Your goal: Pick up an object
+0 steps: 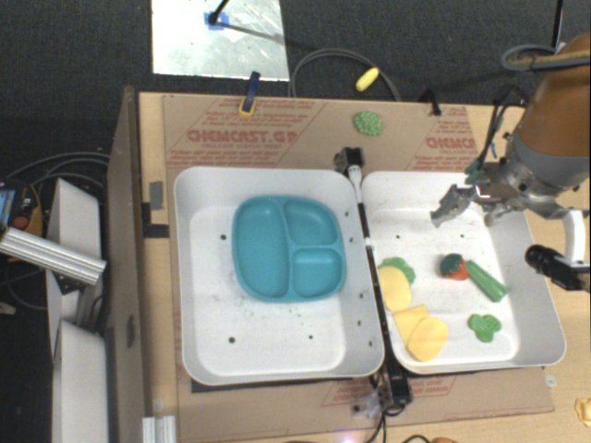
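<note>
Claw spread, nothing held. Just below: green toy vegetable, likely light, stiff, slick; pinch across mid-length.

Cut off at the picture's right edge: arm. Blurred near the right bin's far edge: gripper. Too small to name: red-and-green bit near that bin's middle. Overlapping by its near edge, outlines unclear: yellow pieces.

A green-topped yellow piece is lying against a plain yellow piece in the right bin. A red-and-green piece is touching a slanted green stick, a green floret sitting nearby.
</note>
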